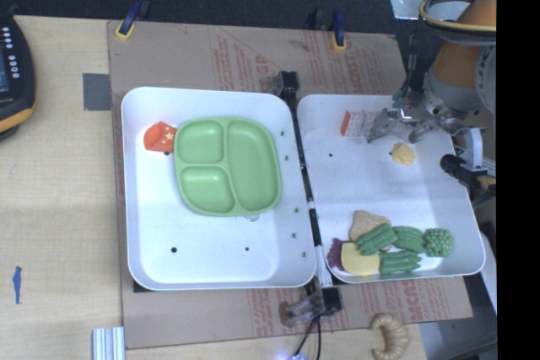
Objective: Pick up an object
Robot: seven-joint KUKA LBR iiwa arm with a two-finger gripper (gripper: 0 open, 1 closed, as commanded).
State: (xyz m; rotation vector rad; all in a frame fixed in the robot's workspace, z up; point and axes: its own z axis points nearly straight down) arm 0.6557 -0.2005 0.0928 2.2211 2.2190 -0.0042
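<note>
the arm [460, 55] is reaching in over the far end of the right bin [337, 190], with the jaws [395, 120] hanging low above the white floor. no pickup is showing yet: nothing is sitting between the jaws, and how far open they are cannot be told, since the metal parts are blurring together against the bin.

a small yellow piece [404, 153] is lying just beside the jaws, on the near side and slightly toward the arm, apart from them. an orange slip [345, 124] is lying close on the opposite side, toward the left bin [143, 206]. either one is looking like the likely target, though which one is meant cannot be told. the whole grasp and lift is probably remaining to be done.

well apart from the jaws, at the bin's near end, a heap is resting: green vegetables [396, 242], a tan slice [368, 224], a yellow wedge [360, 262], and something purple that is mostly being hidden under them. across the divider, the left bin is holding a green tray [228, 166] and a red piece [159, 137], half tucked behind the tray's rim.

the arm's upper part is being cut off at the frame edge, and the wrist is covering part of the bin's far corner.
</note>
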